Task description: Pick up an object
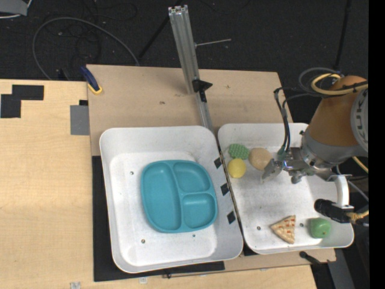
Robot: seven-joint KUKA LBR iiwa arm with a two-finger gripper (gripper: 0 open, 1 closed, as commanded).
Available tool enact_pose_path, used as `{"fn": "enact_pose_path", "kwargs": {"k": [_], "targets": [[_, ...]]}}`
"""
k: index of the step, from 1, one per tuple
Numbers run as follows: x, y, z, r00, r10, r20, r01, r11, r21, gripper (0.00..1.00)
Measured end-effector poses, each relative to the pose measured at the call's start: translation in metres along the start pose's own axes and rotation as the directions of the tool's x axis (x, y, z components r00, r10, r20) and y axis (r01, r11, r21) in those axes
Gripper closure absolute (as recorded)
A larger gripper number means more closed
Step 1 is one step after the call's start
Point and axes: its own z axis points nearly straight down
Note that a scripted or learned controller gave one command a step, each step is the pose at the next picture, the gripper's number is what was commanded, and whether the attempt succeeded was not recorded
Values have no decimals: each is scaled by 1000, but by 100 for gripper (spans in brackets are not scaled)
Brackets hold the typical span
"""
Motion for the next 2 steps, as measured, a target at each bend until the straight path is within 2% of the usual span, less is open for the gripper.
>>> {"fn": "enact_pose_path", "kwargs": {"k": [1, 2], "targets": [[-4, -4, 46, 1000, -1, 2, 1, 1000, -8, 0], [-4, -5, 39, 1000, 5, 0, -5, 1000, -2, 100]]}}
